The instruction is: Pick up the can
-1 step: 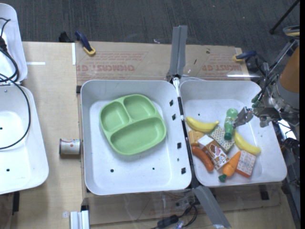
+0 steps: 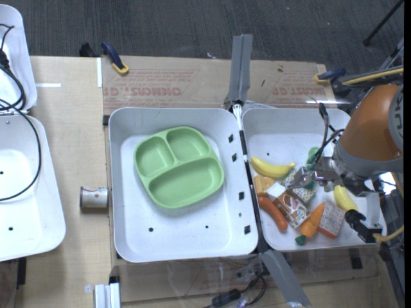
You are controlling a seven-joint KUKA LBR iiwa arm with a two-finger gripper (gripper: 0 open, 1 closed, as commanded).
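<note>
Small silver can (image 2: 94, 198) on its side, outside the bins

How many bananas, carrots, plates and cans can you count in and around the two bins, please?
Bananas: 2, one and another, both in the right bin
Carrots: 2, one and another, also in the right bin
Green divided plate: 1, in the left bin
Can: 1, on the bench left of the left bin
Total: 6
</note>
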